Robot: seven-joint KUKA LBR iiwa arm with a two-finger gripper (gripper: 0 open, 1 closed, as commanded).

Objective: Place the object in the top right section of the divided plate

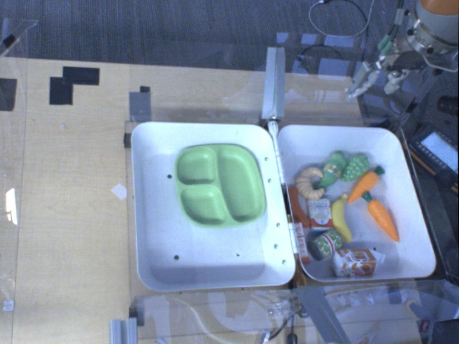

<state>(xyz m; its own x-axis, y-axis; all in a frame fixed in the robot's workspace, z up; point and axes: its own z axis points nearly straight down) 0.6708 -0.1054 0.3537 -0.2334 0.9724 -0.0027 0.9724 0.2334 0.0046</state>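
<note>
Two white bins sit side by side: the left bin (154, 264) bears the green divided plate (219, 183), bare and ready, while the right bin (409, 192) gathers the toy food, carrots (376, 203) and a banana (341, 217) among them, awaiting a pick. The gripper (374, 74) hovers above the right bin's far edge, fingers spread, holding nothing.

A pale wooden bench (64, 213) is filling the left and centre of the frame, black tape patches (72, 83) sitting at its upper left, while dark blue-grey carpet (179, 13) is running along the top, black cables (337, 20) looping at upper right
</note>
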